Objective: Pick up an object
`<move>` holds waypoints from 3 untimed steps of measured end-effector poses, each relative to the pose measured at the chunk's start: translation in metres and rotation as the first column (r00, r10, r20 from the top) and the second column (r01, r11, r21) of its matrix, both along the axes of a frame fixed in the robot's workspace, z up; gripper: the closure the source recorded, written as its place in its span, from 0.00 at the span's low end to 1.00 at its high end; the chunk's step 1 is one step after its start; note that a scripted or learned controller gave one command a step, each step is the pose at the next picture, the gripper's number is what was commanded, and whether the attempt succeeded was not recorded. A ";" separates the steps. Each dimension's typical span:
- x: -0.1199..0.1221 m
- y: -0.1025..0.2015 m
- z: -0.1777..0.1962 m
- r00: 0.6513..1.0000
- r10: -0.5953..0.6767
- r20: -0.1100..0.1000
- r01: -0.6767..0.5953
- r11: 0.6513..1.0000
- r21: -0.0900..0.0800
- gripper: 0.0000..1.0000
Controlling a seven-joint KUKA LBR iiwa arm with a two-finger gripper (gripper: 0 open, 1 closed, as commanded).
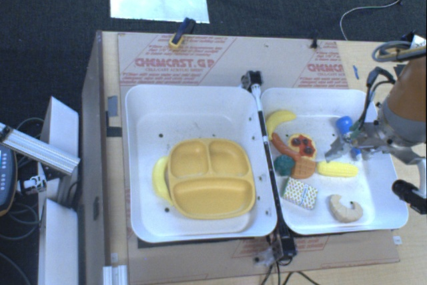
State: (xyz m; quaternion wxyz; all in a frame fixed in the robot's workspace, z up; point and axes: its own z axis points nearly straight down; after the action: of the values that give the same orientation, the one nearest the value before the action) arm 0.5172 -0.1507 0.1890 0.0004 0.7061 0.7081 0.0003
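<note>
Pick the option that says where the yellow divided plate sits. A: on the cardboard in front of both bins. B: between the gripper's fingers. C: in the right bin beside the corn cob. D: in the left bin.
D: the yellow divided plastic plate lies flat in the left shallow white bin, while the toy foods, such as the yellow corn cob, lie in the right shallow white bin.

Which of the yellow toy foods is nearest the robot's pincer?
The corn cob, lying just below the pincer in the right bin. The banana sits farther off, at that bin's upper left corner.
</note>
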 end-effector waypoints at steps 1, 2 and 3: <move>0.032 0.044 -0.105 1.000 -0.001 0.000 0.001 1.000 -0.001 0.00; 0.033 0.045 -0.094 1.000 -0.001 0.002 0.001 1.000 0.000 1.00; 0.033 0.045 -0.094 1.000 0.000 0.002 0.000 1.000 0.000 0.00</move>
State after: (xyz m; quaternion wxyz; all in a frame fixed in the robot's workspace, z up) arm 0.5505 -0.1060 0.0945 0.0010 0.7062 0.7080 0.0009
